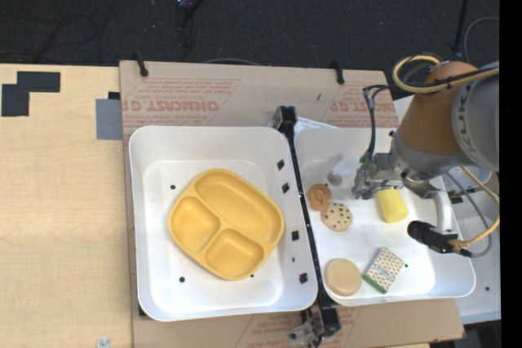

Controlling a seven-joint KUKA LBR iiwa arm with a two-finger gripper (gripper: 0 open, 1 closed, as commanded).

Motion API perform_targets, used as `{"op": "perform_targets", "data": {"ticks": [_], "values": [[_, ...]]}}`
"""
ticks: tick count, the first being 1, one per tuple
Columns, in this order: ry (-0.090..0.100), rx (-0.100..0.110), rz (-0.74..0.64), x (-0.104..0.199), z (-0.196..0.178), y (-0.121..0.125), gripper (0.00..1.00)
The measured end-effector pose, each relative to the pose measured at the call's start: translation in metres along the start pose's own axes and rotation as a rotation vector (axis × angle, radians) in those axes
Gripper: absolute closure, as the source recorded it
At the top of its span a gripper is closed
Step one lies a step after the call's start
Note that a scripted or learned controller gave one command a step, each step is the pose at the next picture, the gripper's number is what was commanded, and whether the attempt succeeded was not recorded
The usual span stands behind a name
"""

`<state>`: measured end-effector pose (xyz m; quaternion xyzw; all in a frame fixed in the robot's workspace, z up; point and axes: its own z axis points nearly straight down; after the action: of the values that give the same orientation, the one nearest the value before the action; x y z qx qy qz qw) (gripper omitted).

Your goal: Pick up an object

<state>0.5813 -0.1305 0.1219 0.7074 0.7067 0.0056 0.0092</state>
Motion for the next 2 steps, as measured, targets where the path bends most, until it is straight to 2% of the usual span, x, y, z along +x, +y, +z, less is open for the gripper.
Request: {"op": "perform_targets", "data": {"ticks": [1,2], "values": [[0.004,0.018,-0.002,-0.007,-0.060,0.007,1.00],[0.004,0.018,-0.001,-0.014,-0.120,0.003,1.00]]}}
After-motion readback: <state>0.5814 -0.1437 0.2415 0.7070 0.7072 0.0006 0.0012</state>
